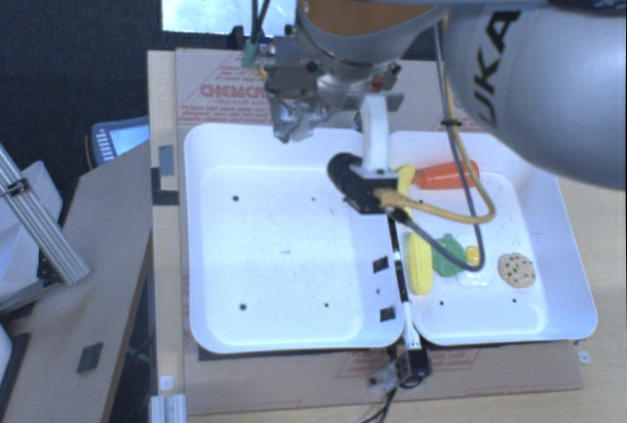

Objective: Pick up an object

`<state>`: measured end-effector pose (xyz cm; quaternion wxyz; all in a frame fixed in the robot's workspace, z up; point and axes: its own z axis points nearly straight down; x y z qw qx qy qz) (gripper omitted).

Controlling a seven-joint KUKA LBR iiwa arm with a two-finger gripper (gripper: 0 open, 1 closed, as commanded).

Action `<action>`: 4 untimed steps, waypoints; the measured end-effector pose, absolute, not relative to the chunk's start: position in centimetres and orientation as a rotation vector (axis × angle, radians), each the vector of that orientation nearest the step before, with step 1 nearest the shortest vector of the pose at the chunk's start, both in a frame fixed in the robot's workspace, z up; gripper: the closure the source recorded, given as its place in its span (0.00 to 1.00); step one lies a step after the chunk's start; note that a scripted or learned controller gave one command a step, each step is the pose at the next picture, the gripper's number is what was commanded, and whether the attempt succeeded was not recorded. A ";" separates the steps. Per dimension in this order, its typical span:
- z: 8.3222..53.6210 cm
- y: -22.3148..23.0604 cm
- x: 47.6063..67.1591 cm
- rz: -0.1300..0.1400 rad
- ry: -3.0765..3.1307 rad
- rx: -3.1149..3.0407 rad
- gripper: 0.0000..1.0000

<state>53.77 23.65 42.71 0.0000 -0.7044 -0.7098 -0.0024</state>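
bins (294,333): 2 | carrot (446,176): 1 | corn (418,259): 1 | cookie (516,269): 1

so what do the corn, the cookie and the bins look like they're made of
Corn: probably moulded plastic, a toy; uniform bright yellow, smooth, slightly glossy.
Cookie: likely plastic or rubber too; flat tan disc with neat dark dots, matte. Too small to be sure.
Bins: thin formed plastic by the look; plain white, rounded corners and rim, soft sheen.
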 end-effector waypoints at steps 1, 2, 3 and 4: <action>49.1 23.5 55.9 -0.013 -2.229 -2.219 1.00; 46.0 23.4 53.8 0.001 -2.226 -2.215 1.00; 44.0 23.4 51.1 0.002 -2.227 -2.214 1.00; 49.2 23.5 48.6 -0.011 -2.230 -2.215 1.00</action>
